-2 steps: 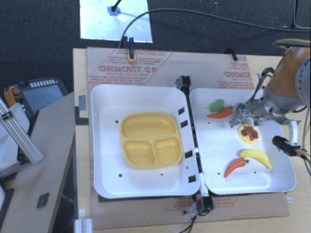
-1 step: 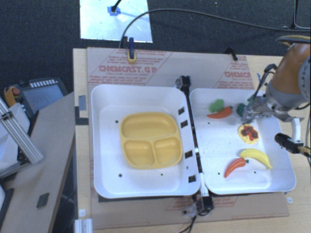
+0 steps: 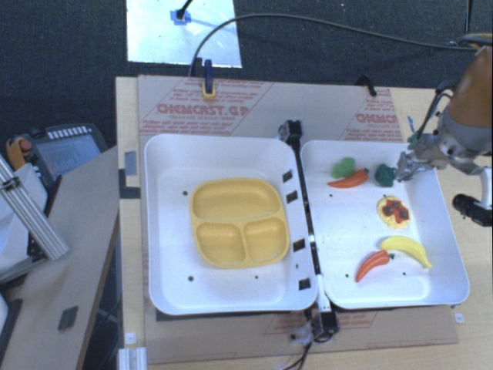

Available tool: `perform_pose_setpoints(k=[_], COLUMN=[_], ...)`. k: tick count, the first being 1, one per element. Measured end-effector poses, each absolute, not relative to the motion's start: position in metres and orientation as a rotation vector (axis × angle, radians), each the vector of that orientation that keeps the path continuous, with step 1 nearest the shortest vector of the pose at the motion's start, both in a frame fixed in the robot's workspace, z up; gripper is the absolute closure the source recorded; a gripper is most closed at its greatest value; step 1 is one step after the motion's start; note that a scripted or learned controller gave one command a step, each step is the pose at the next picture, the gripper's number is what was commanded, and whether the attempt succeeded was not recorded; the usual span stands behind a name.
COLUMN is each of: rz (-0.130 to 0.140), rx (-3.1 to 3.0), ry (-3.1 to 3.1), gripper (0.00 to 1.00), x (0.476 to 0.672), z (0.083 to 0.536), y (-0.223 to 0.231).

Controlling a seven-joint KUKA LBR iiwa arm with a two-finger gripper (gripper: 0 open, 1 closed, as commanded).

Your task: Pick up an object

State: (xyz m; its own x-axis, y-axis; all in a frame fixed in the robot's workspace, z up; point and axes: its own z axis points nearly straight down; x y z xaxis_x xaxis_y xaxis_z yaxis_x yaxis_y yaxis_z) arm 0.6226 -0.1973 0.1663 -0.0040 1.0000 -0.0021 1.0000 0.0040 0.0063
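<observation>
The right bin (image 3: 431,287) holds several toy foods: a red-orange pepper (image 3: 348,179) with a light green piece (image 3: 343,166) behind it, a dark green broccoli-like piece (image 3: 384,174), a small pizza (image 3: 394,211), a yellow banana (image 3: 407,250) and a red-orange chili (image 3: 371,264). My gripper (image 3: 407,166) hangs at the bin's far right, just right of the dark green piece and close to it. Nothing shows between its tips.
The left bin (image 3: 166,222) carries a yellow three-compartment tray (image 3: 235,221). A black divider (image 3: 302,214) runs between the bins. The arm (image 3: 468,114) comes in over the right bin's far right corner. A teach pendant (image 3: 65,151) lies off the bench to the left.
</observation>
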Motion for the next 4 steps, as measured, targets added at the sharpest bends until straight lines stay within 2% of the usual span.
perform_pose_setpoints(k=[2,3,4], rz=[0.004,0.003,0.002], rx=[2.211,2.212,2.213], ry=[2.224,2.228,2.229], gripper=[1.00,1.00,1.00], x=[0.634,0.646,0.646], z=[0.256,0.246,0.239], y=[-0.200,-0.145,-0.102])
